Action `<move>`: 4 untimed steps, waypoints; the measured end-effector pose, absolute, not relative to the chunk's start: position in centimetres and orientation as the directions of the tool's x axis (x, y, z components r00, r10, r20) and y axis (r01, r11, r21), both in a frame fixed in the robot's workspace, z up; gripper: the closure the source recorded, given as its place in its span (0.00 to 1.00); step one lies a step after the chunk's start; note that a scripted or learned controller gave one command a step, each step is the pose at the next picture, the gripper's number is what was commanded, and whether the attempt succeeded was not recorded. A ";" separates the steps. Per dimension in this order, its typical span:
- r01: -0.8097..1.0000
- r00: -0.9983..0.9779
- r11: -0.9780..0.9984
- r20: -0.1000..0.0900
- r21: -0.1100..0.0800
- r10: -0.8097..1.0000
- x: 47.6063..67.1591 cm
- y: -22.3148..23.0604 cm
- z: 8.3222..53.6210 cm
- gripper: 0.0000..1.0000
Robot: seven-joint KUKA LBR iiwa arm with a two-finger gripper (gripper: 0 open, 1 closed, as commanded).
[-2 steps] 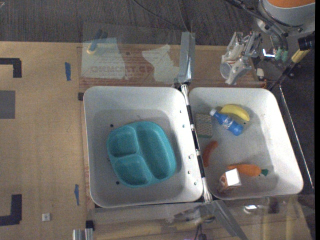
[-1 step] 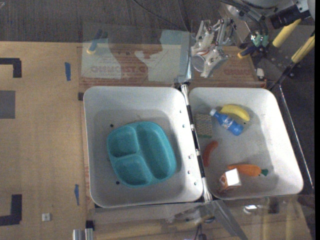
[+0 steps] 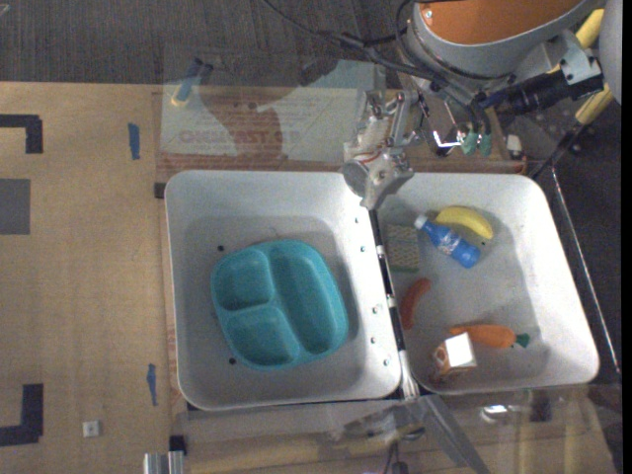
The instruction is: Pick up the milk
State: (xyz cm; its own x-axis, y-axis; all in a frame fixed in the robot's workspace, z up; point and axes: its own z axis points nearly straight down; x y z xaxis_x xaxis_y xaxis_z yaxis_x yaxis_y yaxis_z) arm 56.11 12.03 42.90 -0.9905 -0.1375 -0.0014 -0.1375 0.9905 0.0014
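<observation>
White plastic makes up both bins, and the milk [image 3: 454, 353] sits in the right bin [image 3: 553, 265], a small carton with a white top face and brown printed sides. It stands at that bin's near edge, touching the green-tipped carrot [image 3: 486, 337] that lies just behind it.

Seen from the overhead camera, the gripper [image 3: 380, 178] hangs over the far end of the seam between the two bins, well apart from the carton and holding nothing. Whether it is spread or pressed together I cannot tell from this slant.

As a judgement, the carton should be light and fairly stiff, though its thin walls could dent under a hard squeeze. Its flat sides offer the best hold, taken from above across the two faces not pressed against the carrot. The printed surface may be slightly slick, so a grip low on the body seems safer than one near the top.

Counting the right bin: one milk carton, one carrot, one banana [image 3: 466, 221], one blue bottle [image 3: 449, 241], one reddish sausage-shaped piece [image 3: 414, 301], and one small greenish pad [image 3: 401, 246] by the seam. The left bin [image 3: 188, 265] holds one teal divided tray [image 3: 280, 303].
</observation>
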 end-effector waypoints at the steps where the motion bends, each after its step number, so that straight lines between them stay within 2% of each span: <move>1: -0.329 -0.944 0.944 -0.002 0.001 -0.329 52.8 7.8 31.0 1.00; 2: -0.260 -0.966 0.966 -0.006 0.002 -0.260 60.9 11.9 38.1 1.00; 3: -0.596 -0.803 0.803 -0.002 0.002 -0.596 57.6 7.7 27.0 1.00; 4: -0.617 -0.787 0.787 -0.007 -0.001 -0.617 63.4 7.6 34.9 1.00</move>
State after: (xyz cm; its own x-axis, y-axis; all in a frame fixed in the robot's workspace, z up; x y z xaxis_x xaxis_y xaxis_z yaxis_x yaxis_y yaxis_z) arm 63.37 7.64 34.94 -0.7871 -0.6168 -0.0070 -0.6168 0.7871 -0.0007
